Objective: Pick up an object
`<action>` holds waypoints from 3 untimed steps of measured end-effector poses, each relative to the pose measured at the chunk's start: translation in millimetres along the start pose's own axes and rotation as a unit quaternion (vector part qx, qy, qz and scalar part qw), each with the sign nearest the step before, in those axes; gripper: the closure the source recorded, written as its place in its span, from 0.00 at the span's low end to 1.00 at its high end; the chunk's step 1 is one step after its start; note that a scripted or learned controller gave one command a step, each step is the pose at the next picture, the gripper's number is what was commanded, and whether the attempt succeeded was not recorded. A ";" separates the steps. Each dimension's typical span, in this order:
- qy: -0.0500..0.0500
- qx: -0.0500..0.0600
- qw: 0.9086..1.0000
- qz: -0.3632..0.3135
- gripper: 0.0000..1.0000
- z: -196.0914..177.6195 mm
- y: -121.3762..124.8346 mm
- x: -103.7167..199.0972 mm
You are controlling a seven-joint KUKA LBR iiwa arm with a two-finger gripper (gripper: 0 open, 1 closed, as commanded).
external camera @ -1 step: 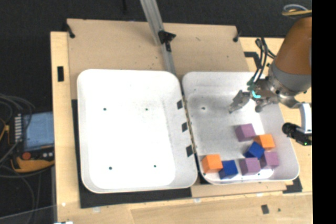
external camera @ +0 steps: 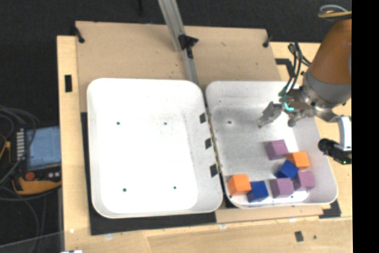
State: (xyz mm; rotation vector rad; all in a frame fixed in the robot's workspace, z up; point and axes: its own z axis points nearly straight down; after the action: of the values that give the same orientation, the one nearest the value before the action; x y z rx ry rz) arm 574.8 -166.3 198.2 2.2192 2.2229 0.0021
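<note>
- My claw [external camera: 278, 115] hangs over the upper part of the right bin [external camera: 237, 103], its fingers spread wide with nothing between them.
- Just below the claw lies a purple block [external camera: 276, 149].
- Further below, along the bin's near wall, I see an orange block [external camera: 239, 183], a blue block [external camera: 258, 191] and a second purple block [external camera: 282, 187].
- The left bin [external camera: 148, 145] sits well to the claw's left on the worktop [external camera: 166, 44].

Even, fairly bright overhead light; the left bin [external camera: 148, 145] glares near-white, a soft shadow greys the right bin [external camera: 237, 127], the picture is slightly soft and grainy.
</note>
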 end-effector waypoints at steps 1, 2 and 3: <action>-0.001 0.003 1.000 0.002 0.00 56.3 -3.6 -10.8; -0.002 -0.001 1.000 0.002 0.00 101.0 -2.5 -12.5; -0.002 -0.003 1.000 0.005 1.00 88.4 -1.4 -13.5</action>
State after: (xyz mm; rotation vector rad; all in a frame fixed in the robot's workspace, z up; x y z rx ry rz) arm 573.5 -179.7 109.8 2.2263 2.2064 0.0052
